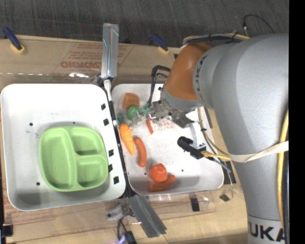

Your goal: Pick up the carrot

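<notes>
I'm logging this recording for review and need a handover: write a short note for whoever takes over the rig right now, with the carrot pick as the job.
Gripper: low in the right bin, near its upper left; nothing visibly held, finger state unclear.
Carrot: lying along the right bin's left wall, just below the gripper, green top toward it.
Nearby: an orange sausage-shaped piece beside the carrot, a tomato-like piece lower down.
Left bin: holds a green divided plate.
Done: approach only. Left: grasp and lift the carrot.
</notes>
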Action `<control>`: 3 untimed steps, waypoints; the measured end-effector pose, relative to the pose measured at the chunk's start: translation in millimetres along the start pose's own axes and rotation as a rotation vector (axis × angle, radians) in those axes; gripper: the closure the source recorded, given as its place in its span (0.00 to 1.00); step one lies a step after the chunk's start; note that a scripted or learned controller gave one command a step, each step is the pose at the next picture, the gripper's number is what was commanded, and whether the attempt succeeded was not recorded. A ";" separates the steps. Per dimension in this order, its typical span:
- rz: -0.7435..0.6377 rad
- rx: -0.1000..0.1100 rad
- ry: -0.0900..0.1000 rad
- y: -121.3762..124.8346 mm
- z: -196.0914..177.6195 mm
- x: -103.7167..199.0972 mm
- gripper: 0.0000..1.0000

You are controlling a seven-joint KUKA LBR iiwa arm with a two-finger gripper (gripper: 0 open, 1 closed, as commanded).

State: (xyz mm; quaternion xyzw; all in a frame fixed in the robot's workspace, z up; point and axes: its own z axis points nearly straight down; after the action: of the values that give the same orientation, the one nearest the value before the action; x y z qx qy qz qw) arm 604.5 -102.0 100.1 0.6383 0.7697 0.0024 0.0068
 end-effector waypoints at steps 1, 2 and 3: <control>-0.176 0.011 0.008 -13.2 -93.2 78.2 0.00; -0.411 0.013 0.011 -36.4 -92.1 74.2 0.00; -0.700 0.007 0.009 -25.9 -92.6 50.4 0.00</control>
State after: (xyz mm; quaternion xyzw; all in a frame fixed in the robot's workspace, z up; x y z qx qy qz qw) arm 568.5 -56.8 192.0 0.3356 0.9420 -0.0001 0.0015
